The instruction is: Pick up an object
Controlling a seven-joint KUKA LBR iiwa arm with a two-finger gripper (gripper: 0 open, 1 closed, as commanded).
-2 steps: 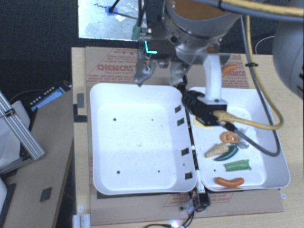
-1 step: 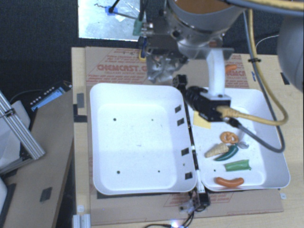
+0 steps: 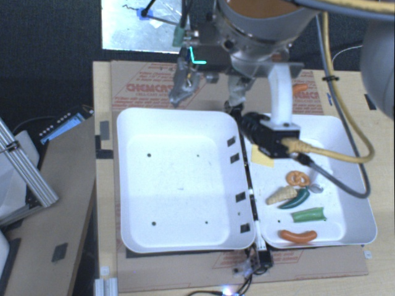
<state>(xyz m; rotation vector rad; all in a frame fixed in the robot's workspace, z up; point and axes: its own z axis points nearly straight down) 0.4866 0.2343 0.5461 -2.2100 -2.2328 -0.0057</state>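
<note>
My gripper (image 3: 210,90) hangs high over the far rim of the left bin (image 3: 133,165), open, its two fingers (image 3: 182,82) spread wide with nothing between them. The toy foods lie in the right bin (image 3: 358,217), to the gripper's lower right. They are a brown pretzel (image 3: 298,178), a pale yellow cone-shaped piece (image 3: 281,195), a dark green pepper (image 3: 297,199), a lighter green piece (image 3: 308,214), an orange sausage (image 3: 297,235) and a flat yellow slice (image 3: 262,158). A black block on the arm (image 3: 271,137) partly covers the slice.
A yellow cable (image 3: 333,155) and a grey hose (image 3: 345,187) run from the arm across the right bin. An orange item (image 3: 300,88) lies on the cardboard beyond that bin. Black clips (image 3: 239,196) line the seam between the bins. A metal rail (image 3: 24,171) stands at the left.
</note>
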